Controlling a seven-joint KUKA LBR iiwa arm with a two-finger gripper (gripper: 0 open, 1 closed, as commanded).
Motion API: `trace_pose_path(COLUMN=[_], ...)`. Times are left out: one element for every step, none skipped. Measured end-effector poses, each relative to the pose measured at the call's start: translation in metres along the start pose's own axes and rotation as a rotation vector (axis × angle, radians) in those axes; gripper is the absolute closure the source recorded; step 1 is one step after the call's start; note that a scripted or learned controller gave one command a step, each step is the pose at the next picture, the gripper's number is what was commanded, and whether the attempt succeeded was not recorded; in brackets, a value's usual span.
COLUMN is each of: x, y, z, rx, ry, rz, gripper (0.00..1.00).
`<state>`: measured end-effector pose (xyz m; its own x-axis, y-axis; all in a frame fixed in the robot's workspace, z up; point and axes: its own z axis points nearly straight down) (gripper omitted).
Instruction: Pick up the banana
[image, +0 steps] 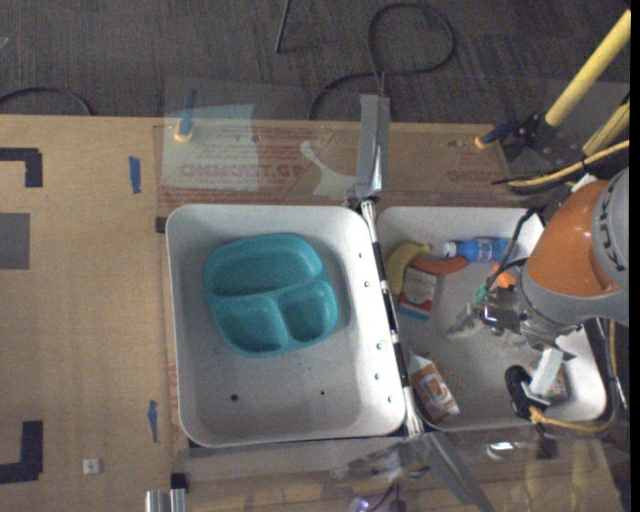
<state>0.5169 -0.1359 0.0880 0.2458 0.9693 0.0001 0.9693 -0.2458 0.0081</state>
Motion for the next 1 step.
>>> trace_pose_path(x=[0.0], y=[0.0], z=[0.0], rx=[0.0], ry=[0.0], rz=[0.0], gripper=[0.0])
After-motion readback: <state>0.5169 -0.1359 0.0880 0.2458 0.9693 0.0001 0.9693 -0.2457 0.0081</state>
